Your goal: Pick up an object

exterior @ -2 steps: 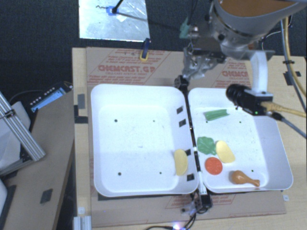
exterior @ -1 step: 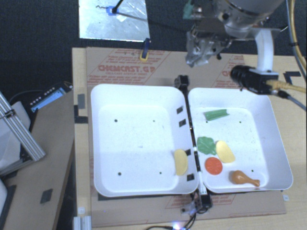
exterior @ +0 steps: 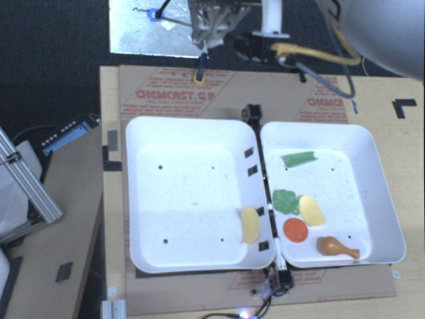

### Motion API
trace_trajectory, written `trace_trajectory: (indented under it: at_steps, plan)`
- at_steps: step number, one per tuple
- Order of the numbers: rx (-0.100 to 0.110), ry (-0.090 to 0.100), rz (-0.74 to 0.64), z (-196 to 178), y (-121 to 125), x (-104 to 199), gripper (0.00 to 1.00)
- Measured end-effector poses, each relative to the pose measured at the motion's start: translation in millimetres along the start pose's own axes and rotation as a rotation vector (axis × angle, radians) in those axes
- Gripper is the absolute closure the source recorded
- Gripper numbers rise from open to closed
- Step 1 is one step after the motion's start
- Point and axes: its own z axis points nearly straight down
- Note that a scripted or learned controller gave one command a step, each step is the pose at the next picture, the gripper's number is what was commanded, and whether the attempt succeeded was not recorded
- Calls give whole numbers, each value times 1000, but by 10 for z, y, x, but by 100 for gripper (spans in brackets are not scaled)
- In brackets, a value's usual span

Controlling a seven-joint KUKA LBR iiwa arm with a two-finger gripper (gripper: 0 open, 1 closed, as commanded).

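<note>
My pincer (exterior: 207,42) hangs high near the top of the view, above the cardboard sheet (exterior: 172,95) that lies under the bins, well apart from everything I could pick. I cannot tell how it stands from here, and I see nothing held in it. A yellow cable (exterior: 319,54) runs off from beside my wrist toward the right.

On the worktop (exterior: 66,198) sit two white bins side by side, joined along the middle by black clips (exterior: 251,171). The left bin (exterior: 143,138) has one thing in it: a pale yellow piece (exterior: 250,224) lying in its near right corner, just beside the dividing wall.

The right bin (exterior: 372,158) holds the rest. A green strip (exterior: 299,158) lies alone toward the far side, left of centre. Nearer the front there is a cluster: a dark green leafy piece (exterior: 285,201) close to the dividing wall, a yellow lemon-like piece (exterior: 311,210) touching its right side, and a red-orange disc (exterior: 295,230) just in front of them both. A brown drumstick (exterior: 337,247) lies near the front wall, to the right of the disc, its thin end pointing right.

Left of the bins, a metal rail (exterior: 26,181) slants across the lower worktop, and a blue-and-black device (exterior: 66,135) lies near the edge behind it.
</note>
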Motion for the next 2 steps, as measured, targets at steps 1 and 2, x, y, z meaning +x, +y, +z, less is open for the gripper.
trace_trajectory:
  at_steps: [1,2]
  plan:
    - [4,-4,11,5,458,-500,100]
    - [18,-5,3,919,-197,-207,100]
